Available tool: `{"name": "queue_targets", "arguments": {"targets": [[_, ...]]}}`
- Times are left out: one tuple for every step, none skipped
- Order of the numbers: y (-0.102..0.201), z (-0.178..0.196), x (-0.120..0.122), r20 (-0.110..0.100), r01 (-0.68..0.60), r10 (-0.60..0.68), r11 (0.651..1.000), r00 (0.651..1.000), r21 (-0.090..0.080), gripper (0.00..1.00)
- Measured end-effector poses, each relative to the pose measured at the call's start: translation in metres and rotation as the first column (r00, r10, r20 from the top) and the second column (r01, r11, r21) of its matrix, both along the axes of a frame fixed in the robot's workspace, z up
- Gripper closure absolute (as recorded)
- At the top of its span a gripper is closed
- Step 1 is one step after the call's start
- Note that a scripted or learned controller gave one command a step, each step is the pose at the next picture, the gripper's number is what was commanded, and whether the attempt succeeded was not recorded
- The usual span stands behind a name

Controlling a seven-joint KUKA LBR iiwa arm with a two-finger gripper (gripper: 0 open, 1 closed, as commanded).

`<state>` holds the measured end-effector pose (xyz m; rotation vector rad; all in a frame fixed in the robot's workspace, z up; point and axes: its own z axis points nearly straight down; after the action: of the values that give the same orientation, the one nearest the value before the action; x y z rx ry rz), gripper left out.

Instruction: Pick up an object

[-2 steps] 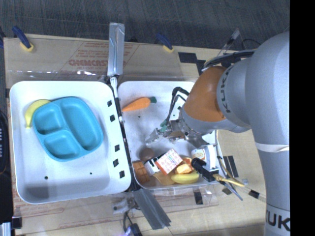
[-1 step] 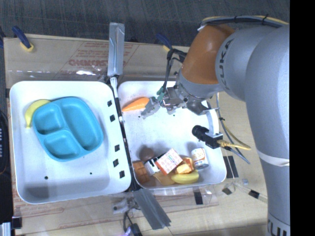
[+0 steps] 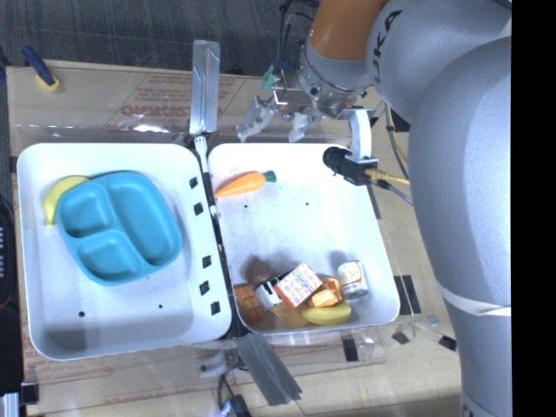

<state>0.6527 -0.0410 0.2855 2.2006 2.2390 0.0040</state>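
Camera view: arm (image 3: 452,102) casing reads "KUKA".

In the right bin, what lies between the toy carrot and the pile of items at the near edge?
Nothing: the camera view shows bare white floor of the right bin between the toy carrot and the pile.

bins (image 3: 35,320): glossy white plastic | tray (image 3: 122,224): smooth blue plastic | bench (image 3: 104,94): wood

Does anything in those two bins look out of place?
A yellow banana in the left bin lies half hidden under the blue divided tray. The carrot lies alone in the right bin.
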Motion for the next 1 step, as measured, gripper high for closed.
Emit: {"name": "queue_targets", "arguments": {"targets": [[0.03, -0.0836, -0.0162, -0.012, -0.221, 0.221, 0.975, 0.975, 0.002, 0.0]]}}
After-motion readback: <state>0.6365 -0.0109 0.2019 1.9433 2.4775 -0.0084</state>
